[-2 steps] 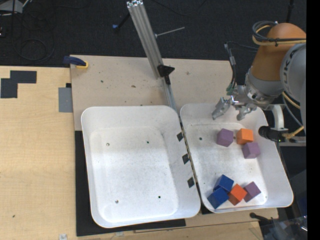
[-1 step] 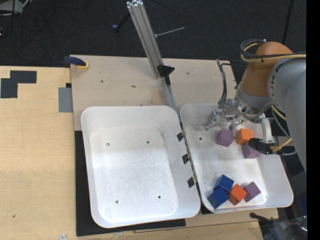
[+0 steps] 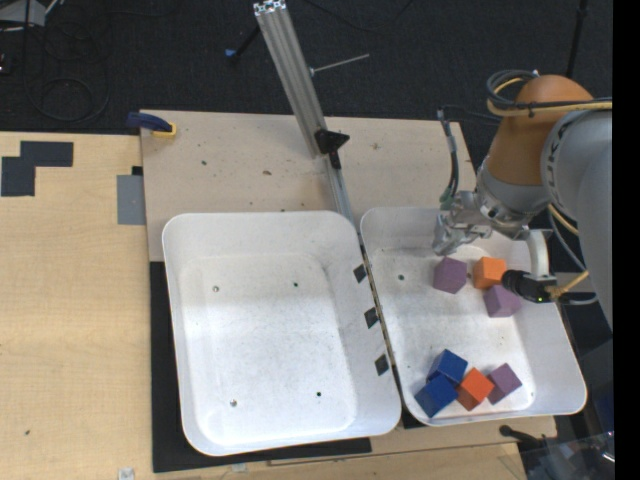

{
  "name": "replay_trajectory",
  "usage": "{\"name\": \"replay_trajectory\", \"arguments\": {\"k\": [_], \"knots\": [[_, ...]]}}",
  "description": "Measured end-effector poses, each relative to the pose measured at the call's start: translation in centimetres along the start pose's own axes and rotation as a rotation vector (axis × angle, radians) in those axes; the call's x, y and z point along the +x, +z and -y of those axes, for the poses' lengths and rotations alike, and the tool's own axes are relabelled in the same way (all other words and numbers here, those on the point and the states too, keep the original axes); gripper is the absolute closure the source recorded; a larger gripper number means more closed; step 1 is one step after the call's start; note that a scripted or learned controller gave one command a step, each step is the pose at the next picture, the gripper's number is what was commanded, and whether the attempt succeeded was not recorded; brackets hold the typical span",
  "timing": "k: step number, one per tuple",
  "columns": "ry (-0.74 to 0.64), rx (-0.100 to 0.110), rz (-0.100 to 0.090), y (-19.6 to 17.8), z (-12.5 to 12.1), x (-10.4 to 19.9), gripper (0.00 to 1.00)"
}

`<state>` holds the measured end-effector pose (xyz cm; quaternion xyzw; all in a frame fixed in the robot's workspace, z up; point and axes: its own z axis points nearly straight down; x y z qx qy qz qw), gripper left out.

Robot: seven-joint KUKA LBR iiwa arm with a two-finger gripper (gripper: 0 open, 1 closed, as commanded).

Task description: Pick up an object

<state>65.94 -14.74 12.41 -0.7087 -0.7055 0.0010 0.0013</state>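
Purple cube point(image 3: 450, 275) sits below end effector point(image 3: 452, 234).

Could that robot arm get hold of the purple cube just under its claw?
Probably yes. The gripper hangs right above the purple cube, whose top lies bare; the orange cube beside it stands slightly apart.

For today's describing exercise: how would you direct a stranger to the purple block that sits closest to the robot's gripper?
Start at the right-hand white bin and look to its far end, where the gripper hangs. Just below the gripper lies the purple block. Unlike the other purple blocks, it has an orange block at its right and nothing at its left.
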Motion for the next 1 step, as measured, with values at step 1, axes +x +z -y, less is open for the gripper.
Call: {"name": "replay_trajectory", "arguments": {"k": [1], "knots": [[-0.001, -0.007, 0.001, -4.76, -0.73, -0.56, 1.0]]}}
